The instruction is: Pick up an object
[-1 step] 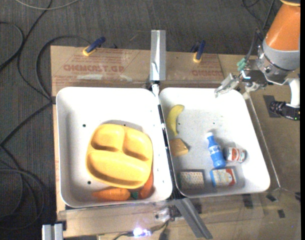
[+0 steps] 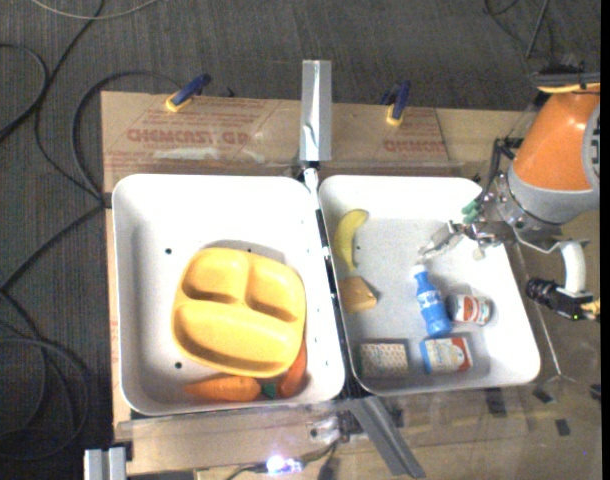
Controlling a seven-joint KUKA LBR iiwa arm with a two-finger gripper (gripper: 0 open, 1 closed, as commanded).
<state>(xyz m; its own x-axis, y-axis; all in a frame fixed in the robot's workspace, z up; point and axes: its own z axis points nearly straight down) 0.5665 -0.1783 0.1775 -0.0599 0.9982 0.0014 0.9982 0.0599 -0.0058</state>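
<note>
My gripper [image 2: 453,238] hangs over the upper right part of the right bin [image 2: 405,193], its two metal fingers spread apart with nothing between them. Just below it stands a blue bottle [image 2: 431,303] with a white cap. To the bottle's right lies a small can [image 2: 472,310] with a red label, and below it a small carton [image 2: 448,354]. A yellow banana [image 2: 351,235] lies at the bin's left wall, a tan bread piece [image 2: 359,294] below it, and a speckled cracker-like block [image 2: 384,357] near the front.
The left bin [image 2: 145,208] holds a large yellow divided tray [image 2: 241,306] resting on an orange carrot-like piece [image 2: 225,388]. A metal post [image 2: 315,108] stands behind the divider between the bins. Clamps and cardboard line the back edge.
</note>
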